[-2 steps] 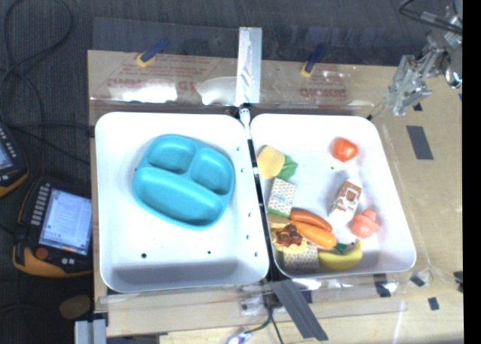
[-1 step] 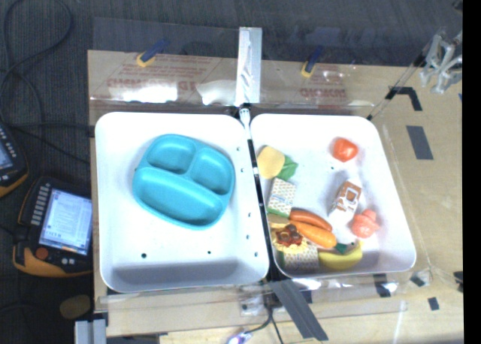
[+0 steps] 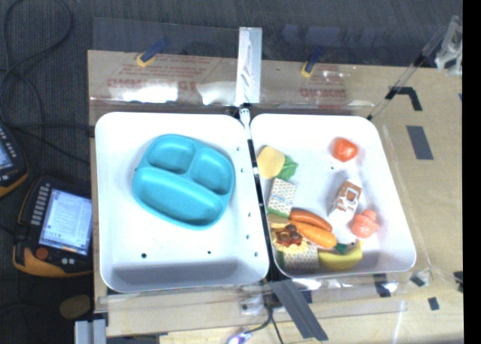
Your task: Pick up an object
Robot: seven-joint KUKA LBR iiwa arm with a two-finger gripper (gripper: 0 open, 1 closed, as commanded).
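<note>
1. Left bin [image 3: 113, 207]: a shallow white tray. You see one thing in it, a blue divided plate [image 3: 184, 179] with three compartments, lying flat toward the far half of the bin and apart from the walls.
2. Right bin [image 3: 391, 185]: a shallow white tray touching the left bin along a dark centre seam. It holds all the small objects you could pick.
3. Far right of the right bin: a red tomato [image 3: 344, 149] lies alone, well apart from the rest.
4. Against the seam wall: a yellow piece [image 3: 270, 161] with a green piece [image 3: 288, 167] just beside it, and below them a small patterned carton [image 3: 281, 196].
5. Middle of the right bin: a white and brown box [image 3: 346, 198], tilted, with a pink toy fruit [image 3: 364, 223] just beside its near end.
6. Near edge of the right bin: an orange carrot [image 3: 312, 227] lies across a dark red piece [image 3: 287, 237] and a pale wafer-like block [image 3: 299, 257]; a yellow banana [image 3: 340, 257] touches the near wall.
7. Outside the bins, left of the bench: a handheld pendant with a lit screen [image 3: 64, 221].
8. Gripper: you cannot tell how the fingers stand from this view.
</note>
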